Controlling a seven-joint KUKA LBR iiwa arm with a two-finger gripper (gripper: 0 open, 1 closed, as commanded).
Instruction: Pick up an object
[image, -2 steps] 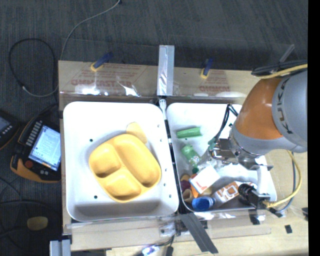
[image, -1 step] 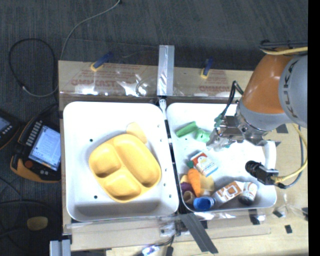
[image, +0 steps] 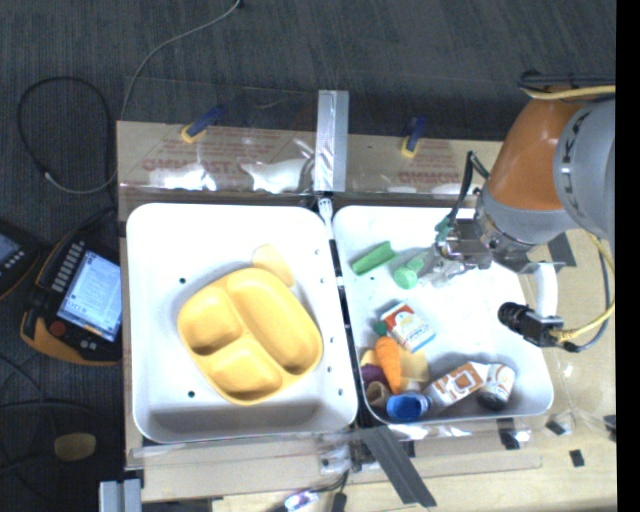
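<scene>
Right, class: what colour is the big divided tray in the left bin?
Yellow. The tray shows best in the camera view, lying in the left bin.

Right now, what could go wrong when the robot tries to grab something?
The tool sits beside two green pieces that lie close together, so it might bump one away or pinch both. The other items, like the orange carrot and blue cap, are crowded in the right bin's corner, so a grab there could slip.
</scene>
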